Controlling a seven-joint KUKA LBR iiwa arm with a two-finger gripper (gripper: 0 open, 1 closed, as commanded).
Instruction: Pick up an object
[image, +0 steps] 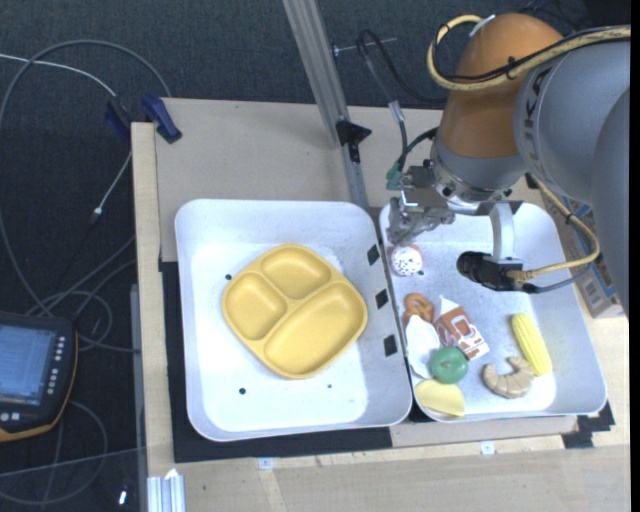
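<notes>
Just jaws (405, 236) above dotted ball (406, 262)

1. You see a pale wooden tabletop (148, 300).
2. On it lies a black mat (172, 350), partly under the bins.
3. Your left bin (200, 230) and right bin (575, 330) sit side by side, edges touching.

No legible text or labels.

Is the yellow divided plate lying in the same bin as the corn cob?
No. The yellow divided plate lies in the left bin, while the corn cob lies in the right bin.
</notes>
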